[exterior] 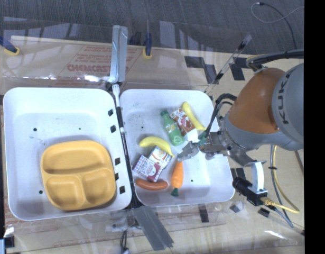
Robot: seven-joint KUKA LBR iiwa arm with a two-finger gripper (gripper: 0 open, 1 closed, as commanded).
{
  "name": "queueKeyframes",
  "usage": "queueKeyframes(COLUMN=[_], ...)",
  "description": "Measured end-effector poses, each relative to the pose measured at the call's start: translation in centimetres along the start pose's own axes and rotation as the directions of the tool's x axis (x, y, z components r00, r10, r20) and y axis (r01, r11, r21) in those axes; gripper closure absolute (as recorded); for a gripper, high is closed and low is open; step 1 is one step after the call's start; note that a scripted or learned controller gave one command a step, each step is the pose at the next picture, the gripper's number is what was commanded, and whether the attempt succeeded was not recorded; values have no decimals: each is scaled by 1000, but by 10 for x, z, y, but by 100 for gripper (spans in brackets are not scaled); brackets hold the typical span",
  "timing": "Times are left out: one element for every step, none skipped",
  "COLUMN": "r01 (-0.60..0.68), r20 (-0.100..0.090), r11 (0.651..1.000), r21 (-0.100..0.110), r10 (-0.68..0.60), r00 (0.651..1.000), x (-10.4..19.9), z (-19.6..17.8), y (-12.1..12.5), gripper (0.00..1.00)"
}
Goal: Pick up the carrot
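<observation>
Fingers [186, 151] appear slightly parted, gripping nothing; gripper [189, 150] hovers just above-right of carrot [176, 177] in right bin [217, 194].

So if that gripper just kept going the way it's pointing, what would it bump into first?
Probably the small carton. The gripper points leftward across the right bin, just above the carrot and below the banana; height is hard to judge.
</observation>
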State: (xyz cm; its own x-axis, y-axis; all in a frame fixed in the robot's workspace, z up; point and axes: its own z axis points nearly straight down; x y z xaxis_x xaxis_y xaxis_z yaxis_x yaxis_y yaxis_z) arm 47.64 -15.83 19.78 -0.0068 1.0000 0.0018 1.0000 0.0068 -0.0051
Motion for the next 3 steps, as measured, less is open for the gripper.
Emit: queueKeyframes(r01=[213, 218, 259], r20=[0, -1, 2], r11=[977, 976, 966], r21=[-1, 0, -3], r10=[-213, -218, -259], r00=[977, 976, 966], x=[-5, -5, -2], z=[107, 97, 21], y=[0, 0, 35], gripper=[0, 100, 100])
